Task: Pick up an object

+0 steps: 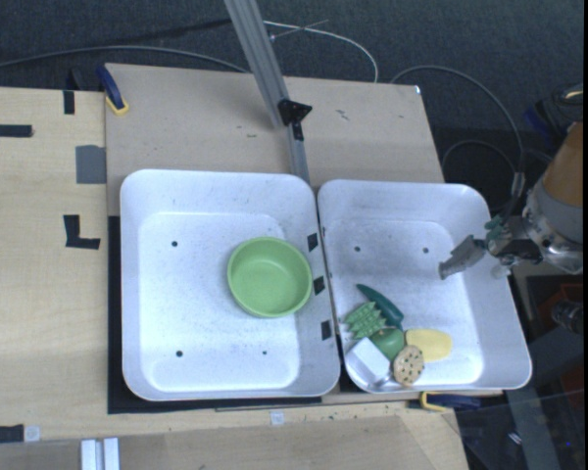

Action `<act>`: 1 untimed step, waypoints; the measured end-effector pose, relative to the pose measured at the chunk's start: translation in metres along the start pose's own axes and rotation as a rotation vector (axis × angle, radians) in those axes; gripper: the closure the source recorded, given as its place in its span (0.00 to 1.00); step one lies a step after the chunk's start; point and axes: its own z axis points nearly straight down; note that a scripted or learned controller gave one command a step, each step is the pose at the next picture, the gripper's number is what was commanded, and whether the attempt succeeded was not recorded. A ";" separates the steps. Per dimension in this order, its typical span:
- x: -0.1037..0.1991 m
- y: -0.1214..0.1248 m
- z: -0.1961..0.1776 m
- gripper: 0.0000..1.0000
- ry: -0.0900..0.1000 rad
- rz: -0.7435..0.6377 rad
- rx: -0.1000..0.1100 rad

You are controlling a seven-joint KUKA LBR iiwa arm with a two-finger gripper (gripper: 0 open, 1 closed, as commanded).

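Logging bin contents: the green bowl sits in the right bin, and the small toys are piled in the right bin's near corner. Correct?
Not quite. The camera view shows the green bowl in the left bin; the small toys are indeed in the right bin's near corner.

Green bowl point(269, 277) sits upright (mouth up) in left bin point(147, 262).

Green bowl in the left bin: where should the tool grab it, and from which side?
Take the green bowl by its rim, coming straight down. It sits upright, mouth open, away from the left bin's walls, so one finger can probably drop inside and one outside, most easily on its right edge.
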 end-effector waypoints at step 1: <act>0.000 0.000 0.000 0.00 0.000 0.000 0.000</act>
